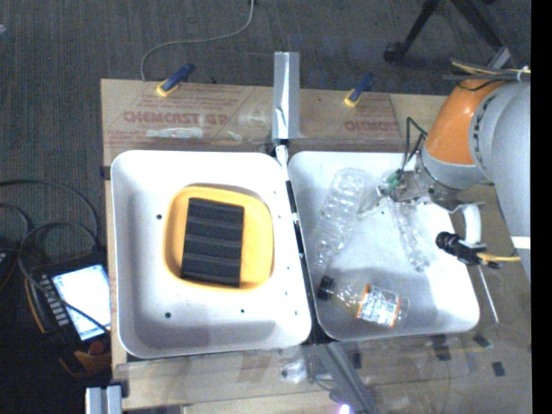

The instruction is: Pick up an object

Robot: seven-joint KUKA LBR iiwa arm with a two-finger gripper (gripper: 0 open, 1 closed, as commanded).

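The right bin point(448, 313) holds three plastic bottles. A crushed clear bottle point(336, 214) lies at its left. A second clear bottle point(412, 241) lies at its right. A bottle with an orange label and dark cap point(366, 302) lies near the front wall. My gripper point(398, 186) hangs over the bin's back right part, just above the upper end of the second clear bottle. The grey arm with its orange band point(450, 136) covers the wrist behind it. In the left bin point(138, 317) sits a yellow dish point(177, 222) with a black ridged block point(213, 241) on it.
A metal post point(285, 102) stands at the back between the two bins. Two yellow-and-blue clamps point(174, 79) point(360, 88) hold the cardboard sheet behind the bins. A black knob point(448, 242) juts over the right bin's right wall. Cables and a tablet lie on the floor at the left.
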